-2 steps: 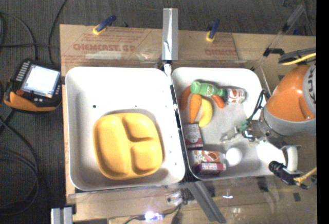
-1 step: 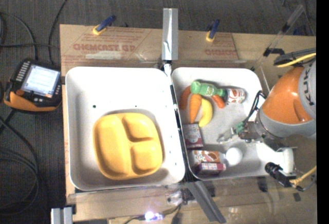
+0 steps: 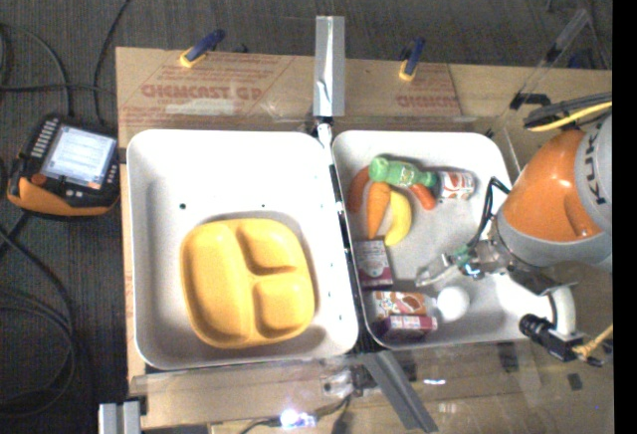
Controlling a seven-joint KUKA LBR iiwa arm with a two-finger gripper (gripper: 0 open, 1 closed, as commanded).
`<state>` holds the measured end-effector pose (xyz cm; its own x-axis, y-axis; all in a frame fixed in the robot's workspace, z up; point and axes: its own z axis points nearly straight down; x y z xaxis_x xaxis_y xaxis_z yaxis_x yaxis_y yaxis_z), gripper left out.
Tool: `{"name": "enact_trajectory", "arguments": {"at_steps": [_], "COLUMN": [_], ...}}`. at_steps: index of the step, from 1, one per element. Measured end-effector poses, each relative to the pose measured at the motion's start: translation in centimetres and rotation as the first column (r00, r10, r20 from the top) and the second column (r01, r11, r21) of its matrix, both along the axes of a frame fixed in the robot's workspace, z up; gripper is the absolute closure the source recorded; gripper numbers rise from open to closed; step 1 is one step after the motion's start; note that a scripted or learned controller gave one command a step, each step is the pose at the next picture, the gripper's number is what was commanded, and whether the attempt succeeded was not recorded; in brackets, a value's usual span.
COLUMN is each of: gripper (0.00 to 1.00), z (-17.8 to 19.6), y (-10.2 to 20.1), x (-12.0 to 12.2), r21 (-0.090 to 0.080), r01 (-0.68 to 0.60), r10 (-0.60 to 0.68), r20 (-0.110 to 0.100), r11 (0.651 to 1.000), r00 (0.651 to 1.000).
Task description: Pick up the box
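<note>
You're looking at the grey arm w/ orange band [image 3: 557,193] reaching into the right white bin [image 3: 498,148]; its two-finger gripper [image 3: 450,268] hangs near the bin's middle, finger state can't be told. The small maroon cardboard box [image 3: 374,261] lies just left, by the divider, apart from it. A yellow compartment tray [image 3: 249,280] sits in the left white bin [image 3: 149,223].

arm: grey KUKA [image 3: 567,203], enters from right, orange band uppermost, bulky wrist angled down and leftward | gripper [image 3: 448,271]: low, at arm's left end, metallic, pointing left | cable looped below wrist
</note>
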<state>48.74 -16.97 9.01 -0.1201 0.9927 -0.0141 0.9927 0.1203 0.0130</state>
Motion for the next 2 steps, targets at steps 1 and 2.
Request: {"name": "enact_trajectory", "arguments": {"at_steps": [1, 2], "gripper": [0.00, 1.00], "z": [-0.01, 0.92], "y": [0.02, 0.12], "x": [0.00, 0.19], "r21": [0.000, 0.001], "r01": [-0.127, -0.128], "r10": [0.127, 0.128], "r20": [-0.003, 0.001], "r11": [0.992, 0.992], "r00": [0.992, 0.992]}}
